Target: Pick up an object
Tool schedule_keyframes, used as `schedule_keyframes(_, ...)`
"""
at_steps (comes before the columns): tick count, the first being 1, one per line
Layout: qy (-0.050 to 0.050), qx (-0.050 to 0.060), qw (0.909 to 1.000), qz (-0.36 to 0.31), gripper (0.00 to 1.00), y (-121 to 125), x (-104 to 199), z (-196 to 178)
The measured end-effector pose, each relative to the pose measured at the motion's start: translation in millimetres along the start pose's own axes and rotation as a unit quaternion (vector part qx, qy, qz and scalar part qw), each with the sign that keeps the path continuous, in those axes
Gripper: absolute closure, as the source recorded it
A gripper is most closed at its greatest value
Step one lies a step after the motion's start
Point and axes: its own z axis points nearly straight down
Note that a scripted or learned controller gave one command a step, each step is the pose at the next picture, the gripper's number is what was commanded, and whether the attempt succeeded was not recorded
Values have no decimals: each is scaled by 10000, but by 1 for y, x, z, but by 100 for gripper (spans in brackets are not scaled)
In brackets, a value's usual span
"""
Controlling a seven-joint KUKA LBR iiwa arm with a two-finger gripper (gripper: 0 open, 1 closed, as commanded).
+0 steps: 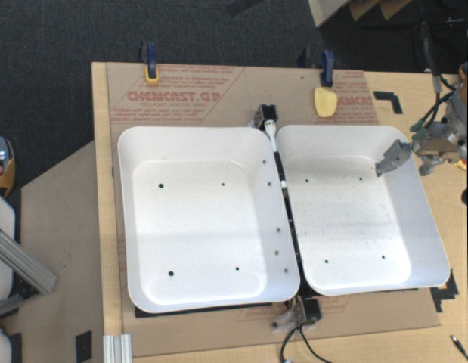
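My gripper point(404, 166) hangs over the far right part of the right bin point(415, 225), reaching in from the right edge. Its two grey fingers point(391, 157) stand apart, open, with nothing between them. A small yellow object point(325, 101) lies on the brown board behind the right bin, just below a blue clamp point(326, 65). It is well apart from the gripper, to the gripper's far left. The left bin point(135, 225) sits beside the right one.
A brown cardboard sheet point(188, 93) lies under both bins, held by a second blue clamp point(149, 56) at the back left. A black cable point(281, 187) runs along the seam between the bins. Metal framing stands at the lower left.
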Motion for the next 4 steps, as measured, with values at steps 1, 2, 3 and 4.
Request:
schedule_keyframes(1,-12,-85,10000,-30,0,6,45,-130)
schedule_keyframes(2,-14,-28,10000,-10,100,5,42,-133)
schedule_keyframes(3,12,35,10000,-25,100,42,83,-57)
schedule_keyframes(4,-39,-47,10000,38,100,43,-7,-123)
